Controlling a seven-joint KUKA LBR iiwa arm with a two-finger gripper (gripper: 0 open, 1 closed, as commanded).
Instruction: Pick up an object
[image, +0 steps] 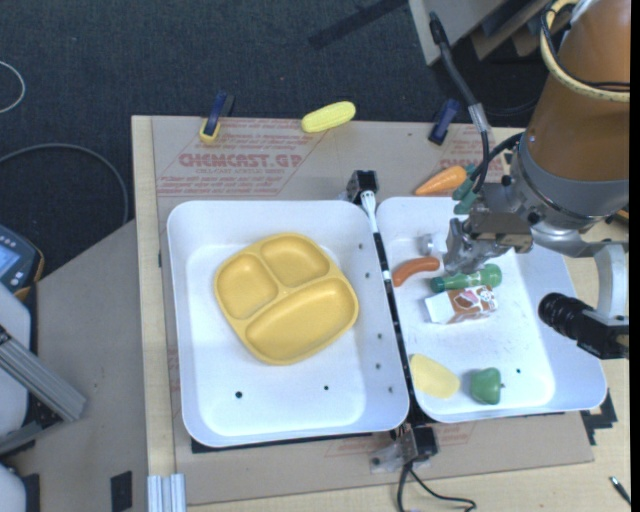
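Reaching in from the right, I hang over the right-hand bin (570, 395) with my gripper (462, 262) lowered near its back half. My fingers are dark and bunched against the clutter below them, so I cannot tell how far apart they stand, nor whether anything sits between them.

Just under and beside my fingertips lies a green-and-orange toy piece (467, 281), long and lying on its side. To its left, an orange sausage-shaped piece (414, 268) rests on the bin floor, close to the divider where the two bins meet. Directly below the green piece sits a small white packet with red print (462, 305), flat on the floor and touching or nearly touching the green piece; I cannot tell which.

Nearer the front edge of the same bin, a pale yellow wedge (433, 376) and a green pepper-like toy (485, 385) lie just beside each other.

The left bin (205, 330) holds a yellow divided plate (285, 297) with three compartments, set roughly in its middle.

Behind the bins, on the cardboard bench top (160, 170), a yellow banana-shaped toy (328, 117) lies well apart from everything else, and an orange carrot-like piece (441, 181) sits just outside the right bin's back rim.
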